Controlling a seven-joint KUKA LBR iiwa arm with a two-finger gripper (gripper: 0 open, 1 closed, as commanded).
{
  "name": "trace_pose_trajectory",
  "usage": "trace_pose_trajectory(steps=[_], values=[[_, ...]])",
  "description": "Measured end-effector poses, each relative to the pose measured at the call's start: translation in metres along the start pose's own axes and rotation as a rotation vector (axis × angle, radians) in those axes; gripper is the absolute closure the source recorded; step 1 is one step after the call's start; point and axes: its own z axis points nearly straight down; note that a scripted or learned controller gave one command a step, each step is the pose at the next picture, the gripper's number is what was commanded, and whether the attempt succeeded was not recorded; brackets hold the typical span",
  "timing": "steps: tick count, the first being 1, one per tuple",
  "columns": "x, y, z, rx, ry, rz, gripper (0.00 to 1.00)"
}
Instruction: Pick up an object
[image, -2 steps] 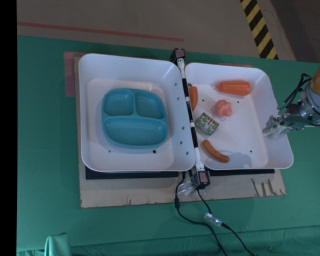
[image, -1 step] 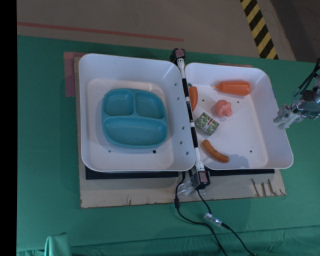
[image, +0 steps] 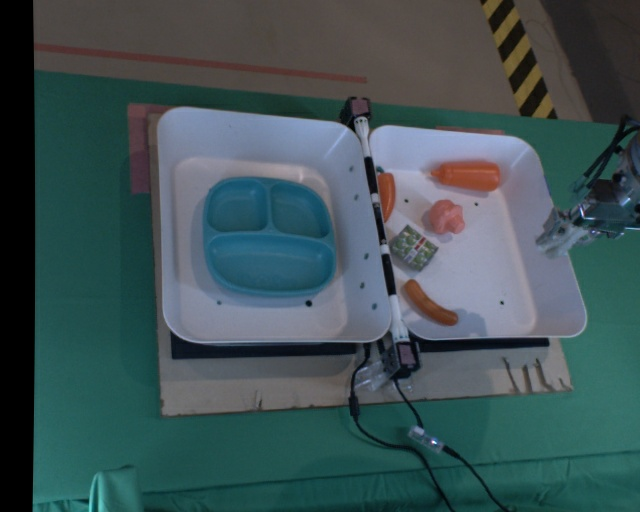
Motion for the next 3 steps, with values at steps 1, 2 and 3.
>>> trace_pose_trajectory(steps=[1, 2, 3], values=[[0.017, 0.0, -0.003, 0.0, 0.0, -0.001, 1.0], [-0.018, 0.04, 0.063, 0.0, -0.001, 0.001, 1.0], [-0.017, 0.114, 0.107, -0.002, -0.002, 0.0, 1.0]])
